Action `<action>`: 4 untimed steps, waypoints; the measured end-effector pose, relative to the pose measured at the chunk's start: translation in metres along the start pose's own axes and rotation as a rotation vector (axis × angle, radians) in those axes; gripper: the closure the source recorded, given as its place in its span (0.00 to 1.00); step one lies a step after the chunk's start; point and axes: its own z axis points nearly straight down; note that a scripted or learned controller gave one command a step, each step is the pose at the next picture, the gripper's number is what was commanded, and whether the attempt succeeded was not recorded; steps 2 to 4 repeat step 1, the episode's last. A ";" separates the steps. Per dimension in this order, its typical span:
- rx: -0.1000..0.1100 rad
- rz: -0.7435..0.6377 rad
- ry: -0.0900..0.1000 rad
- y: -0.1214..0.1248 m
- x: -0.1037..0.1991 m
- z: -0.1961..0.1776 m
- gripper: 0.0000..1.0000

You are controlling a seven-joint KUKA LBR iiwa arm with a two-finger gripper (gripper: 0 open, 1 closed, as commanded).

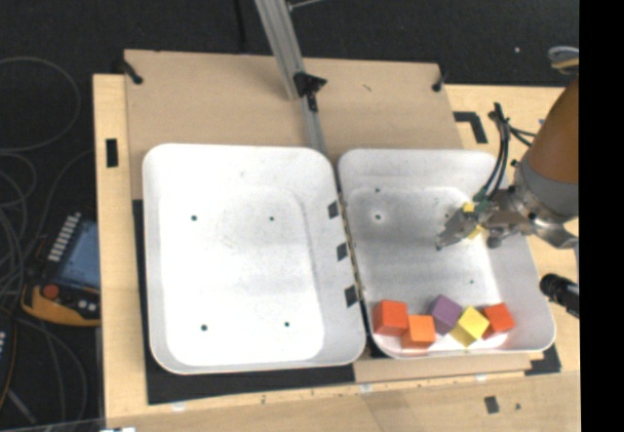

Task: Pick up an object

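Two white bins sit on a tan bench; blocks are clustered along the right bin's (390,186) near edge: orange block (391,315), purple block (447,311), yellow block (473,324). The gripper (458,228) hangs above bare floor; its closure cannot be told. It should be lowered squarely over one outlying block.

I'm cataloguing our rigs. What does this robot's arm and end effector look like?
The arm has an orange rounded section above a grey wrist. Dark cables loop beside it. The end effector is small, grey metal, with a yellow spot near its base.
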 end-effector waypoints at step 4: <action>0.009 -0.002 0.000 0.001 -0.039 0.089 0.00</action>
